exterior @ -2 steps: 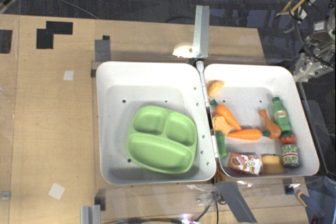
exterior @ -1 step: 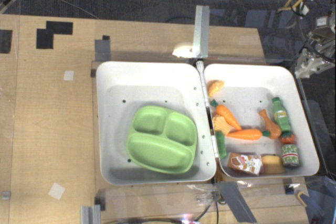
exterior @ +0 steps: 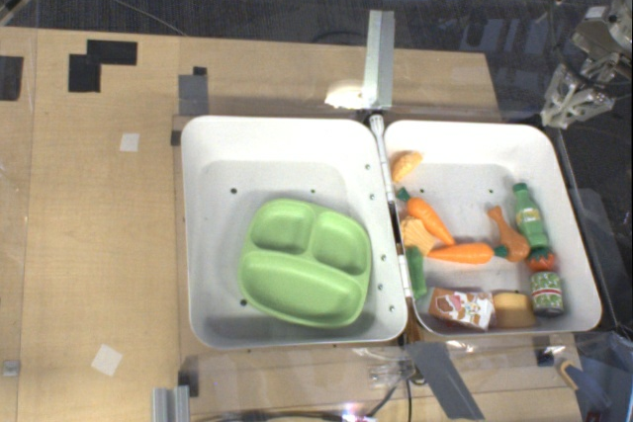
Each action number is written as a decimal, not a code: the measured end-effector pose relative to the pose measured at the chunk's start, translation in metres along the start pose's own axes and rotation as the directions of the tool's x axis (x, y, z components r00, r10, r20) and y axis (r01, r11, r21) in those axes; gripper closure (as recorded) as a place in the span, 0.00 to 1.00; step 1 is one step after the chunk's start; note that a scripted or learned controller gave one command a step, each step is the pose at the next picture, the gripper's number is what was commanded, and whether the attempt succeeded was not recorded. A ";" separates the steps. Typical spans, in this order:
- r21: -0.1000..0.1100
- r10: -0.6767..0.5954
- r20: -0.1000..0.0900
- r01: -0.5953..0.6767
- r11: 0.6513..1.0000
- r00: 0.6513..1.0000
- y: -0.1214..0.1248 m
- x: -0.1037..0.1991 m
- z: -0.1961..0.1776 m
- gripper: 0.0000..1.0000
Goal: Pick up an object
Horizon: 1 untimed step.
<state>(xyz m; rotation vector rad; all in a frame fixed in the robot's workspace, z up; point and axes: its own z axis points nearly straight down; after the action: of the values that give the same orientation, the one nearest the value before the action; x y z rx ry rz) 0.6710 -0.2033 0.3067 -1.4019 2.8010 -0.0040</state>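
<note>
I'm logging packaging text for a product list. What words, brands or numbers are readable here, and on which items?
No text reads clearly enough to quote.
Green bottle in the right bin: it has a label, too small to read.
Red-labelled can: printing is blurred, unreadable.
Red and white carton: markings show, no legible words.
Green divided plate in the left bin: no lettering visible.

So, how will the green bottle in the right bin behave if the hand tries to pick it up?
The green bottle lies on its side, so its round body will probably roll when nudged. It looks like smooth toy plastic, likely light and somewhat slippery. The drumstick lies close beside it, so a push may move both. The hand is outside the bin.
</note>
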 end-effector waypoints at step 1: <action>0.010 -0.001 0.008 0.001 1.000 1.000 -0.001 -0.002 -0.015 1.00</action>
<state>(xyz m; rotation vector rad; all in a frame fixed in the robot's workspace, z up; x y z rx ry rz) 0.6732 -0.2021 0.3217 -1.3984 2.7898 -0.0131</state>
